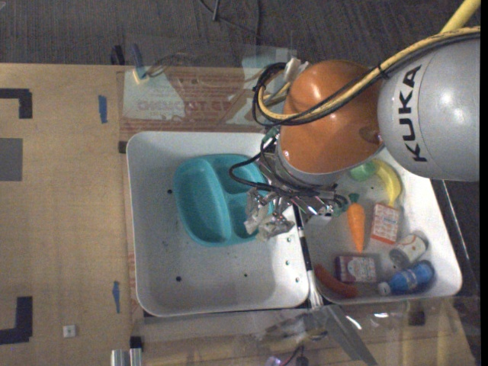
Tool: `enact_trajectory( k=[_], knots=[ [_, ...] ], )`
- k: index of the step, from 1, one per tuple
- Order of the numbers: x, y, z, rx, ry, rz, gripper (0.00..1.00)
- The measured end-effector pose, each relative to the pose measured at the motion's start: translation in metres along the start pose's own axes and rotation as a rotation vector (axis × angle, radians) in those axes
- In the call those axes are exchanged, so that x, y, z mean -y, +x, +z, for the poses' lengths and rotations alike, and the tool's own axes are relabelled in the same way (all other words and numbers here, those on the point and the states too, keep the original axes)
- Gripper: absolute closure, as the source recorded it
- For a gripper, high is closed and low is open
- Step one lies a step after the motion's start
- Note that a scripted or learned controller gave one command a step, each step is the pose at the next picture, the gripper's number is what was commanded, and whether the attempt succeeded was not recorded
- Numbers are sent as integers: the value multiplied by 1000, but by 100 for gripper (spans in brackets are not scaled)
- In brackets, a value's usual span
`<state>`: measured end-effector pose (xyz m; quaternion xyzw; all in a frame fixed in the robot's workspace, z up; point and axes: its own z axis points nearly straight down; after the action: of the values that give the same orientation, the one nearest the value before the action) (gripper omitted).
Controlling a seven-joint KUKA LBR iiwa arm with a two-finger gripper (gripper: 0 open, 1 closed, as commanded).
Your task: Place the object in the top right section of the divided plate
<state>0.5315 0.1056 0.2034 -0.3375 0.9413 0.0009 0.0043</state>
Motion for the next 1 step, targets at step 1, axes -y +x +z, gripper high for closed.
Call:
enact_trajectory(
  k=[1],
  knots=[
    [-43,-16,-63,-1,0,21,100]
  ],
)
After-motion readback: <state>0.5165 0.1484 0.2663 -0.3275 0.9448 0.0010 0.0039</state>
